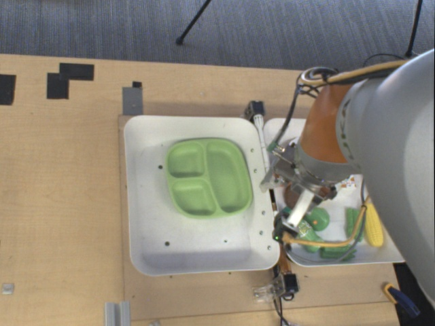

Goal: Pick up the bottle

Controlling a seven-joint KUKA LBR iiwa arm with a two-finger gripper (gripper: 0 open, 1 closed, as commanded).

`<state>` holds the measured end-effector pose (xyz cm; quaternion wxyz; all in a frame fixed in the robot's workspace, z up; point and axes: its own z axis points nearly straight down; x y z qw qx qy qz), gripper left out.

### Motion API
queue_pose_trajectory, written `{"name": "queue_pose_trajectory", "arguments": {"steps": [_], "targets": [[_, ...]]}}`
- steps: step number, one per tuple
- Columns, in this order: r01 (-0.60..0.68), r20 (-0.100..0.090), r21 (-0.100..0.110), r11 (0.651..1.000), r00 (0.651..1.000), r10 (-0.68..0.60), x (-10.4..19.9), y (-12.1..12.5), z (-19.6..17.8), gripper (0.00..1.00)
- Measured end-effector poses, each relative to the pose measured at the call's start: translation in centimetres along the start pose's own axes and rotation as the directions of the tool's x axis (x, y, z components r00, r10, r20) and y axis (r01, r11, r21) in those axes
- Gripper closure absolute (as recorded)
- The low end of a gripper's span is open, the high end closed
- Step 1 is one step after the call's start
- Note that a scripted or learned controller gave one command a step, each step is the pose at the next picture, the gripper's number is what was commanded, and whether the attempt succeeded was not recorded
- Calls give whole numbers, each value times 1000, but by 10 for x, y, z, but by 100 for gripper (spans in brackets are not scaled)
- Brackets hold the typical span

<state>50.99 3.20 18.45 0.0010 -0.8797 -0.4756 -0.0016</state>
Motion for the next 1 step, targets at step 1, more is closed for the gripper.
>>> {"name": "queue_pose_trajectory", "arguments": {"steps": [1], "targets": [[9, 2, 0, 1000, 1000, -9, 0, 1, -10, 100]]}}
